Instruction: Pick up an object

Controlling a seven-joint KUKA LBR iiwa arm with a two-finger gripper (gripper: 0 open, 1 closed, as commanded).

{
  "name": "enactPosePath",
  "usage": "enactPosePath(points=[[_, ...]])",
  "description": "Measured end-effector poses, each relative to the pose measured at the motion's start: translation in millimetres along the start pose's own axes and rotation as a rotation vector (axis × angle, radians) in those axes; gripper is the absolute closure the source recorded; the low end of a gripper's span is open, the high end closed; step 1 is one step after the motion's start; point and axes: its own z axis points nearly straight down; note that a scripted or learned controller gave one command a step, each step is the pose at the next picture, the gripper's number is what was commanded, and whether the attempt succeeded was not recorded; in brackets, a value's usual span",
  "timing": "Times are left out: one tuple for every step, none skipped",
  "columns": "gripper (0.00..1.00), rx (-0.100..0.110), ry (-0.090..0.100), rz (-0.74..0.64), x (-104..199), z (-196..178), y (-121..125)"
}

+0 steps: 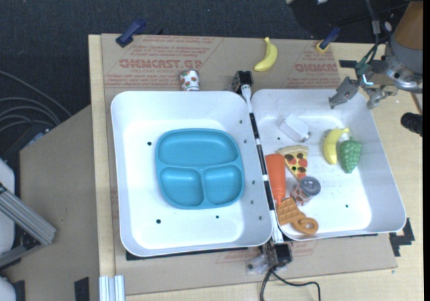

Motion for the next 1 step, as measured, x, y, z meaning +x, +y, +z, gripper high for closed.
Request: enactPosePath(points=[[0.00, -0.003, -0.002, -0.001, 30.9, 107.8, 21.9]])
